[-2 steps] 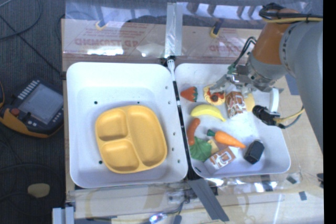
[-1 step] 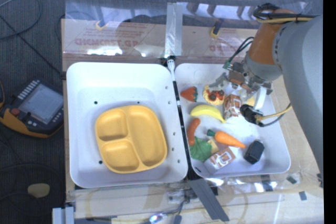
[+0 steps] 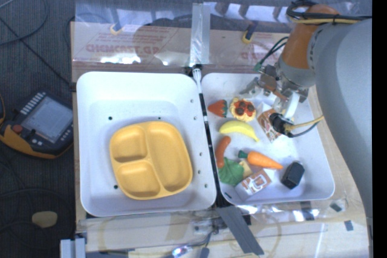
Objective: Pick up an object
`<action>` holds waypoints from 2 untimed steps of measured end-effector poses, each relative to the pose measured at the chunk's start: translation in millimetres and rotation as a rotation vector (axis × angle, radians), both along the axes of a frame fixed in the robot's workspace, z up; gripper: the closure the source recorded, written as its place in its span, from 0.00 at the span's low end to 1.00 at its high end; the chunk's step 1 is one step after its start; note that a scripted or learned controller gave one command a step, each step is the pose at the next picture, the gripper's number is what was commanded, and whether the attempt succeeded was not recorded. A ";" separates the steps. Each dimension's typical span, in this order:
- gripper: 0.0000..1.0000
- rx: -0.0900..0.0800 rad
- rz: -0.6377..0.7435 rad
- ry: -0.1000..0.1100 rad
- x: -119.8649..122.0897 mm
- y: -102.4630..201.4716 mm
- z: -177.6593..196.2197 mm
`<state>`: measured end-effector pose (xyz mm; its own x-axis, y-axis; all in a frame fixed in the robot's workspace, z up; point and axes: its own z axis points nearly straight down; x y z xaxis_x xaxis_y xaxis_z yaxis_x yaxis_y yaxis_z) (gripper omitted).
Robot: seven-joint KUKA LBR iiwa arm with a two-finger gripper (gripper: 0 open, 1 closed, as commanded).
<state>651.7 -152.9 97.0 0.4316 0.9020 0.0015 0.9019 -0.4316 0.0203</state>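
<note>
Your end effector [image 3: 275, 107] sits low over the far part of the right bin [image 3: 323, 181]; whether it is released or clenched you cannot tell from this angle. Just to its left lies a small round tart [image 3: 243, 108] with red topping, and beyond that a strawberry [image 3: 217, 108]. A printed packet [image 3: 266, 123] lies directly beneath and touching its near side. Nearer you from it: a banana [image 3: 238, 129], a carrot [image 3: 263, 159], a red sausage-shaped piece [image 3: 222, 147], a green leafy piece [image 3: 230, 172], a small printed box [image 3: 256, 180] and a black object [image 3: 293, 174]. Well to its left, the left bin [image 3: 97, 93] carries a yellow divided plate [image 3: 150, 159].
</note>
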 end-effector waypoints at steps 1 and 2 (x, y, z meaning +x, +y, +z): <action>0.00 0.010 0.148 0.010 -52.8 -45.3 1.6; 0.00 0.006 0.118 -0.008 -79.7 -48.1 -0.5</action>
